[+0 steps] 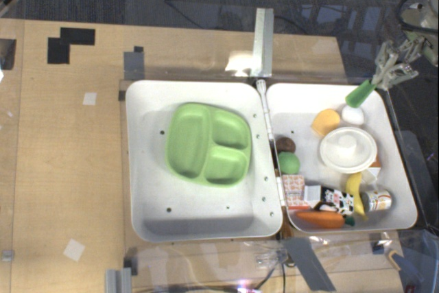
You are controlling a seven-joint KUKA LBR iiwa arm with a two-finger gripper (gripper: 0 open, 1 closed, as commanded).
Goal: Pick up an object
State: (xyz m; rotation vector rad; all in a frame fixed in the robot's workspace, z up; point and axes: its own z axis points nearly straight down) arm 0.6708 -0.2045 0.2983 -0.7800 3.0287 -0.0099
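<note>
My gripper [381,81] hangs over the far right corner of the right bin [405,168]. A green stick-like object [360,93] slants down and to the left from between its fingers, so it is shut on that object's upper end. The object's lower end sits just above a small white item [353,114]. Below in the bin lie an orange fruit [325,121], a white bowl [348,147], a brown item [285,145], a green ball [289,162], a yellow banana [354,184], a carrot [321,219] and a small can [379,201].
The left bin [147,168] holds a green divided plate [209,144]. A metal divider post [263,38] stands between the bins at the far side. A small printed carton [293,189] and a black-and-white item [336,200] crowd the right bin's near end.
</note>
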